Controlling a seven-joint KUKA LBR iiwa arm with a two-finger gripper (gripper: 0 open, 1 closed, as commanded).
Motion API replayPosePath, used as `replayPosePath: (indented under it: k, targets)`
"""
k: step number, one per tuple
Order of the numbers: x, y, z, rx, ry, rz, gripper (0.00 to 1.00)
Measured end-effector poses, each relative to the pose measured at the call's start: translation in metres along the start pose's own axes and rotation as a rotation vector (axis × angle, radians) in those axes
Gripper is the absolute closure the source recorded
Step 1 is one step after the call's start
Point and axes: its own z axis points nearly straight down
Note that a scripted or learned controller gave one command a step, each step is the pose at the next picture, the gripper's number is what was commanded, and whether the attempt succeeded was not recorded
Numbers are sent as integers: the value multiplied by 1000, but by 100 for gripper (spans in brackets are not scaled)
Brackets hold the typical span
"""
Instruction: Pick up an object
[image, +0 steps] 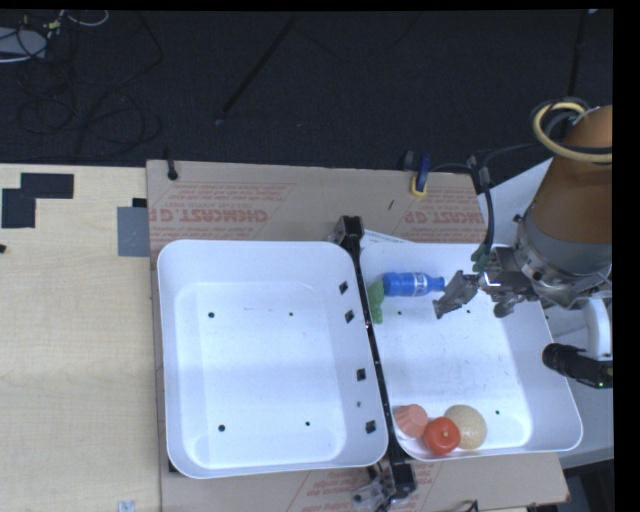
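Two shallow white bins are seen side by side on the bench (80, 330); the left bin (180, 300) carries nothing that can be picked. In the right bin (520, 380), a blue bottle (412, 284) is laid on its side at the far left, with a small green object (375, 300) just beside it against the dividing wall. At the near edge, a red round object (441, 435), a pale yellowish ball (466, 424) and a pinkish piece (409, 417) are huddled together, touching. The end effector (480, 296) is held over the far part of the right bin, just right of the bottle, with its fingers spread apart and nothing between them. A miss is judged likely: the bottle could be rolled away by a glancing finger, and the near cluster offers no free gap for a clean closure.
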Motion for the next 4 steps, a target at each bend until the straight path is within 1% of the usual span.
replayPosePath:
  k: [1, 2, 3, 4]
  targets:
    - [-90, -26, 56, 7, 0, 9, 0]
    - [-65, -56, 192, 2, 1, 1, 0]
    - [-126, -57, 168, -1, -2, 3, 0]
    - [-123, 40, 149, -9, -2, -5, 0]
